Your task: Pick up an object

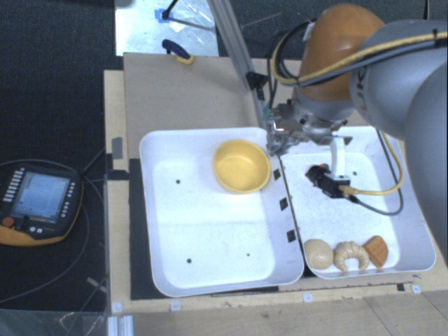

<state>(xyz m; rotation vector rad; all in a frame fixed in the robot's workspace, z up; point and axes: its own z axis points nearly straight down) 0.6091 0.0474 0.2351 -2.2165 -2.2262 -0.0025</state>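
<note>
Camera view, left to right: one handheld control pad (36, 208) at left edge, screen text unreadable. Two white bins: left bin (210, 257) holds one yellow bowl (241, 166) at its upper right; right bin (413, 250) holds three bread pieces (346, 254) along its lower edge. Gripper (280, 137) sits over the divider beside the bowl; grip state cannot be determined.

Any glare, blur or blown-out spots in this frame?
Camera view: white bins near overexposed, little surface detail; bright glare patch on the floor at top; whole frame soft, with the gripper and the food items smeared; yellow bowl reads clearly.
</note>
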